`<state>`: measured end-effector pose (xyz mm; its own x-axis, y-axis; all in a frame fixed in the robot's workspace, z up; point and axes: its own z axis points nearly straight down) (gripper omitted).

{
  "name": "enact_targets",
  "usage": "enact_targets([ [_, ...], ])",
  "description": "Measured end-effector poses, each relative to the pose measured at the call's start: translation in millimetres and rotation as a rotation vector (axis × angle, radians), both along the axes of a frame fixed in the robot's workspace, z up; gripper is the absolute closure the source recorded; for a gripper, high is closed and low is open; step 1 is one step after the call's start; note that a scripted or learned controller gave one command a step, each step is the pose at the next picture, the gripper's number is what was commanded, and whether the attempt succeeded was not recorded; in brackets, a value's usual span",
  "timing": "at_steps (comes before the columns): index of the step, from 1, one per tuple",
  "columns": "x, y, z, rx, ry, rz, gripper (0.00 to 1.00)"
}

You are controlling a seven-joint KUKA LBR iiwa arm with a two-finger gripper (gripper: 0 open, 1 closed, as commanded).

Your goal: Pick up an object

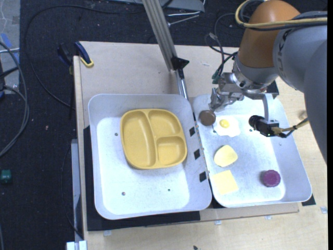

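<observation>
Broadly, the pale worktop (130, 66) carries two shallow white bins side by side, and the grey arm (299, 46) with its orange band reaches in from the right above the far end of the right bin (294, 158). The left bin (106, 181) holds a yellow divided plate (153, 138), lying flat near its middle.

The end effector (218, 102) hangs over the far left corner of the right bin. How far open it is I cannot tell from this angle, and nothing can be seen gripped in it.

The loose things all lie in the right bin. A toy fried egg (227, 125) sits just below the end effector. Nearer the camera are a pale yellow wedge (225, 155) and, next to it, a flat yellow square (225, 182). A purple round piece (270, 178) lies well apart toward the near right corner. A small brown disc (207, 118), possibly touching the bin's left wall, rests just beside the egg and closest to the end effector.
</observation>
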<state>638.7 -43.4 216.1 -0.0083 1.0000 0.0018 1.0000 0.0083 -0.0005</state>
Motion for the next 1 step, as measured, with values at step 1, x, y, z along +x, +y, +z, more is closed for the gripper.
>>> enact_targets([
  [1,-5.7,45.8,11.3,0.0,-0.002,0.0,1.0],
])
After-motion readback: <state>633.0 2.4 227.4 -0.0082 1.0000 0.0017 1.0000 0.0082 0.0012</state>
